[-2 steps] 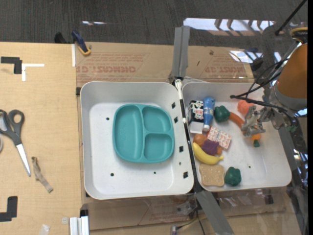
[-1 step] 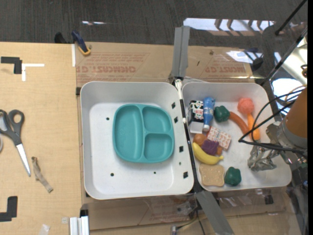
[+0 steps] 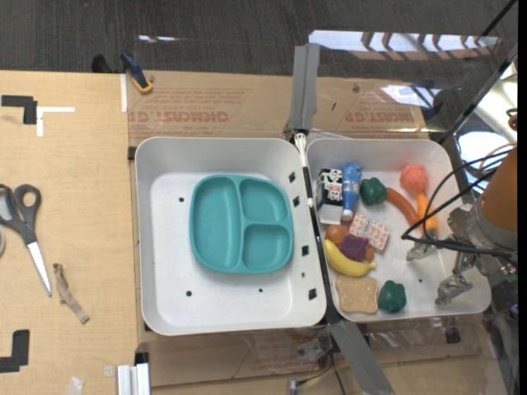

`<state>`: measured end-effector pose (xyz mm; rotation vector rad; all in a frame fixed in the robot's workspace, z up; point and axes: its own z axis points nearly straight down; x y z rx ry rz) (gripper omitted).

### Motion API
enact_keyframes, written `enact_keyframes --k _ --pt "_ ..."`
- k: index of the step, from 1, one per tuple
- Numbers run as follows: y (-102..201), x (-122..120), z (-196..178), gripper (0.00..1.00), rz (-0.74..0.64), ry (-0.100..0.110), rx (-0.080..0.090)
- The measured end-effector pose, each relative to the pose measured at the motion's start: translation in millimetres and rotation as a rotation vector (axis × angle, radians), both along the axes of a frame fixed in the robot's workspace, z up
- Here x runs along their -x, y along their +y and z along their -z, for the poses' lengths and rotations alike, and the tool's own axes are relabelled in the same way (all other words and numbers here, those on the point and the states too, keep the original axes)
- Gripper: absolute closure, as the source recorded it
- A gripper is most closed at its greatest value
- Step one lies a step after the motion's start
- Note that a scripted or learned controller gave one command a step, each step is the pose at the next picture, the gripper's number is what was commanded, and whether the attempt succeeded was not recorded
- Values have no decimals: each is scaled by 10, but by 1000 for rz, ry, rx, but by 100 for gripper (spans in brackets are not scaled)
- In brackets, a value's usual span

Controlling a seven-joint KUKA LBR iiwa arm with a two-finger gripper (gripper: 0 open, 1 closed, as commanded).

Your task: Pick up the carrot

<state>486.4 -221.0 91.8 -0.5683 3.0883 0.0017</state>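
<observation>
Reaching in from the frame's right edge, orange-banded wrist low over the right bin [image 3: 387, 145], claw [image 3: 438, 270] spread apart and clamped on nothing at the bin's lower right, just beside and below the carrot [image 3: 422, 212] lying right of centre.

Looks like a robotics lab or test bench, not a home. Two white bins [image 3: 156, 245] sit side by side on taped-down cardboard [image 3: 214, 105], w/ a plywood worktop [image 3: 58, 220] at left. Scissors [image 3: 25, 220] lie loose on that wood, black tape marks [image 3: 20, 105] at its corners. Dark carpet floor [image 3: 206, 15] beyond. Toy food [image 3: 354, 257] in the right bin, teal divided plate [image 3: 241, 223] in the left: a staged setup. Cables [image 3: 461, 179] trail at right.
</observation>
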Motion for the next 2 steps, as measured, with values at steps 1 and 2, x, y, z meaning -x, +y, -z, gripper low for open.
enact_keyframes --k 1,2 --pt "4 -637 -9 0 375 -3 0" --pt "14 -656 -109 100 371 -8 1"
